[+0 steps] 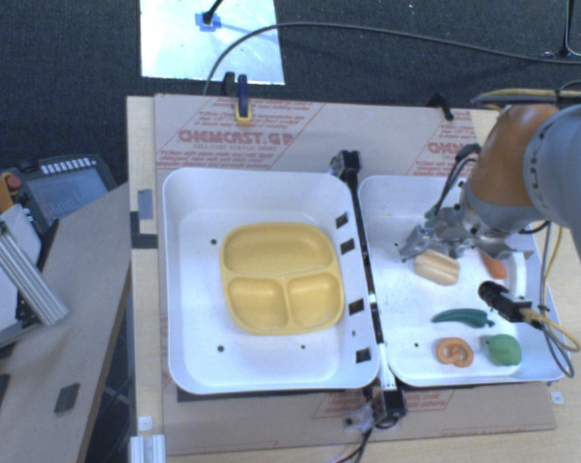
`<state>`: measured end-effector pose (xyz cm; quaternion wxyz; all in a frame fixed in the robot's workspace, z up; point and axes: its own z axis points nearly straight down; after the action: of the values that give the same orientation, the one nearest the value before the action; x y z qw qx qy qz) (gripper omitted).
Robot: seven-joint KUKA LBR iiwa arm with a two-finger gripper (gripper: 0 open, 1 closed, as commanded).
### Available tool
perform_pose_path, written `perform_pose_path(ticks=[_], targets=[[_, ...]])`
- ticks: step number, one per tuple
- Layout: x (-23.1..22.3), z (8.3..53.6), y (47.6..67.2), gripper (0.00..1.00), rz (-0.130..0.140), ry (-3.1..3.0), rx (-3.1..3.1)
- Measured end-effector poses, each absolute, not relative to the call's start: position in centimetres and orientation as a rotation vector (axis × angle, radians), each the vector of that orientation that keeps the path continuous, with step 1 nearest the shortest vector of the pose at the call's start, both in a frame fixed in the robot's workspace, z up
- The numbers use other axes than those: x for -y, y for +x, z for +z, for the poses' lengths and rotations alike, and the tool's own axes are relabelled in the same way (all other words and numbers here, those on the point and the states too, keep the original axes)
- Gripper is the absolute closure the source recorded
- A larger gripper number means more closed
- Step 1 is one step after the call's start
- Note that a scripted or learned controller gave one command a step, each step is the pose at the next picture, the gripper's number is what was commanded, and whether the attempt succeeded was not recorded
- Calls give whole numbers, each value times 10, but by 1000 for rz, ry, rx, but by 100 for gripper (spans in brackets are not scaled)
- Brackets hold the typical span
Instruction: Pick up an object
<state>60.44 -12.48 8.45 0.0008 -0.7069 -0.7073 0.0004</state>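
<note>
Two white bins sat side by side on the bench. The left bin (189, 258) held a yellow divided plate (279, 276), lying flat near its middle. The right bin (387, 258) held the small items — a tan bread roll (437, 267) in the upper middle, a dark green pepper (463, 316) below it, an orange pretzel-shaped piece (455, 352) near the front rim, a round green ball (504, 349) just beside that, and something orange (494, 266) partly hidden under the arm.

The grey arm (551, 162) reached in from the right, its orange band above the wrist. The gripper (428, 240) hung low over the right bin, just above and touching or nearly touching the roll's upper edge — I could not tell which. Whether the fingers were released or clenched could not be told from this slant, and nothing showed between them.
</note>
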Motion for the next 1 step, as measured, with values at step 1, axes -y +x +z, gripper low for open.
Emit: perform_pose_path(ticks=[1], targets=[[125,98,606,100,-2,-2224,2224]])
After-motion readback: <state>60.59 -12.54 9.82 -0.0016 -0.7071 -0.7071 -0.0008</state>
